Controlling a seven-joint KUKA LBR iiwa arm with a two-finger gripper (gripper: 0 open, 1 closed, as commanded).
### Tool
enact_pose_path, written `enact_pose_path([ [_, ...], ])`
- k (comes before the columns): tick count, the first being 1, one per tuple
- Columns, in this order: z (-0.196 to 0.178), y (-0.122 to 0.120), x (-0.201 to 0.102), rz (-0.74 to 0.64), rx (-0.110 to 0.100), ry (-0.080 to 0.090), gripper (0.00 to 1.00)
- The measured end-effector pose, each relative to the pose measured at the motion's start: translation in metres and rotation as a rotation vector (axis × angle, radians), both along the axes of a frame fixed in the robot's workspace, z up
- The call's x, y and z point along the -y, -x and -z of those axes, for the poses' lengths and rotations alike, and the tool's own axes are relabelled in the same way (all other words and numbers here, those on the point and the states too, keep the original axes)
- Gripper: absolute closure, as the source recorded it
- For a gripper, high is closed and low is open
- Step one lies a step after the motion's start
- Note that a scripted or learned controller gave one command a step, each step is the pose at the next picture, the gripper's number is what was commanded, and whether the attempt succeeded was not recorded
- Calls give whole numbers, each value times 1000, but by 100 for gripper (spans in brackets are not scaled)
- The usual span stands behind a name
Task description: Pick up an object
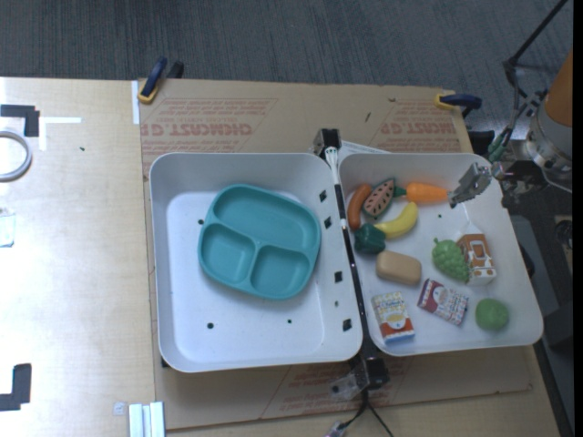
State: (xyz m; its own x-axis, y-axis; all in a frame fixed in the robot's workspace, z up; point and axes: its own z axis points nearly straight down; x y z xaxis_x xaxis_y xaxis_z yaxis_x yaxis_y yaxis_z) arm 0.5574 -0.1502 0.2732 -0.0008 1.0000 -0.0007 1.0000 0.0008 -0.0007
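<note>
The right bin (516, 244) holds several toy foods: an orange carrot (426, 191), a yellow banana (401, 221), a watermelon slice (379, 198), a hot dog (357, 205), a dark green vegetable (369, 238), a tan bread roll (398, 267), green grapes (449, 259), a lime-green ball (492, 314) and three small cartons (475, 256), (443, 300), (393, 317). My gripper (471, 186) hangs over the bin's upper right part, just right of the carrot, with nothing seen between its fingers.
The left bin (173, 271) carries a teal divided plate (260, 241). Both bins rest on a cardboard sheet (228, 121) held by clamps (153, 78), (458, 101). The arm (547, 135) enters from the right edge.
</note>
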Motion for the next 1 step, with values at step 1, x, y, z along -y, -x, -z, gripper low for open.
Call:
enact_pose_path([
  [1, 150, -44, -12, 0, 0, 0, 0],
])
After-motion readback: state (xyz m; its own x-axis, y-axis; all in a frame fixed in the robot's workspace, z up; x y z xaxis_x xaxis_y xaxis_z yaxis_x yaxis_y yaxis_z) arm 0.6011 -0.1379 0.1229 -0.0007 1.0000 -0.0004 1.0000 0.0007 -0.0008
